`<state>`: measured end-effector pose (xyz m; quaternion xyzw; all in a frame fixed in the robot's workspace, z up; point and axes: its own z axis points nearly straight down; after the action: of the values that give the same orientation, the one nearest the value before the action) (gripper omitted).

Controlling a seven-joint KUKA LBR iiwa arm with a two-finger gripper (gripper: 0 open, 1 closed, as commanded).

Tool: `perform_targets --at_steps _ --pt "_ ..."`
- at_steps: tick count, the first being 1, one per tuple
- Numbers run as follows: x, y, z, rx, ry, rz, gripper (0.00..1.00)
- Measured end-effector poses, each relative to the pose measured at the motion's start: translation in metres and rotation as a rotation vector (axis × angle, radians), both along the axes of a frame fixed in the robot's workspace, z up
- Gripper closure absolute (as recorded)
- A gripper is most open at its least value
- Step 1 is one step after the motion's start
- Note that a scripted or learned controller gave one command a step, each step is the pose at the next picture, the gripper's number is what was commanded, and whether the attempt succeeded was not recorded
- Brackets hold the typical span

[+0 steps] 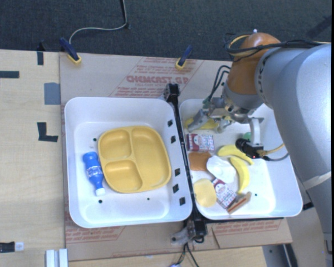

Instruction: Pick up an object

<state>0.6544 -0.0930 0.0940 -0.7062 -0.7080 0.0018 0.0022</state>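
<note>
The right bin [278, 196] holds several small items. Among them are a yellow banana [240, 163], a red-and-white carton [201, 143], a brown bun-like piece [199, 161], a white lump [221, 168] and a pale yellow round piece [205, 193]. My gripper [210, 120] is low over the far left part of this bin, just beyond the carton. A yellow item [210, 125] lies partly hidden right under it. Whether the gripper touches that item I cannot tell.
The left bin [78, 204] holds a yellow divided plate [134, 158] and a blue bottle [93, 173] lying beside it. A black divider [178, 143] separates the bins. The grey arm [300, 104] covers the right bin's far right. A printed packet [225, 194] and a brown stick [238, 203] lie near the front.
</note>
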Motion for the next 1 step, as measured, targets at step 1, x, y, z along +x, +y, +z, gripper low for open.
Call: perform_targets --at_steps 1 --pt "0.0083 -0.0006 -0.0103 0.002 0.011 -0.001 0.00"
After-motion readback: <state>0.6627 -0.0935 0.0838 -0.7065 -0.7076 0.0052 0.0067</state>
